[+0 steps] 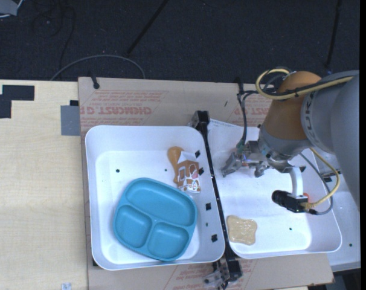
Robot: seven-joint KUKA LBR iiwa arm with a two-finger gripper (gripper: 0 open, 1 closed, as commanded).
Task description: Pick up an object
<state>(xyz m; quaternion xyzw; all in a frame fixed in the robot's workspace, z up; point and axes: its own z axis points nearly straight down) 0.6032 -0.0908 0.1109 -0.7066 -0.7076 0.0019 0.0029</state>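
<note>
My gripper (244, 168) hangs over the upper left part of the right bin (328, 237), close to the divider between the bins. Its two fingers stand apart and open, with only the white bin floor between them. A flat tan piece (241, 229) lies on the right bin's floor near the front left corner, well below the gripper. In the left bin (98, 162) a blue divided plate (154, 218) lies tilted at the front. A small brown and white packet (184, 171) rests behind the plate, by the divider.
A black clamp rail (211, 180) runs along the divider between the bins. A black connector on a yellow cable (290, 200) hangs from the arm over the middle of the right bin. Cardboard (141, 104) lies under both bins.
</note>
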